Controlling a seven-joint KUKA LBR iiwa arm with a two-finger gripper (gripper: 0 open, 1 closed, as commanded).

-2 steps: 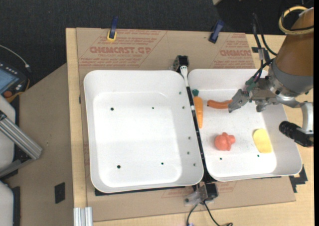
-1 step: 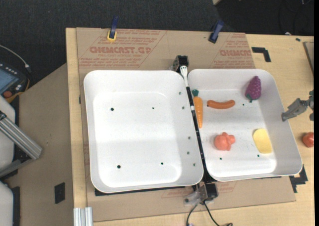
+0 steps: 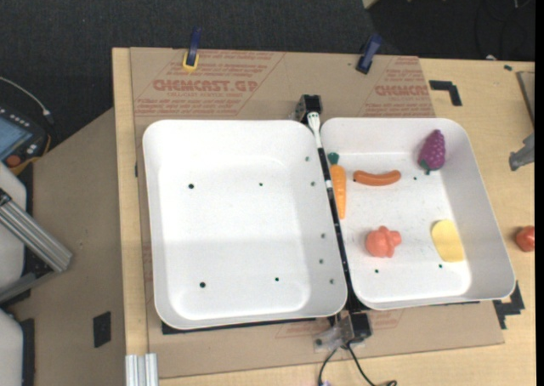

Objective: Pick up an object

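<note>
The right bin holds several toy foods. A purple grape bunch lies at its far right corner. An orange-red sausage rests near the back. An orange carrot lies along the bin's left wall. A red-orange lumpy fruit sits toward the front, with a yellow lemon-like piece to its right. At the right edge of the view, outside the bin, a grey part of the arm and a bit of orange poke in.
The left bin stands beside the right one, their rims meeting along a black strip. Both rest on a cardboard sheet held by a blue clamp and a yellow-blue clamp. Cables run at the front.
</note>
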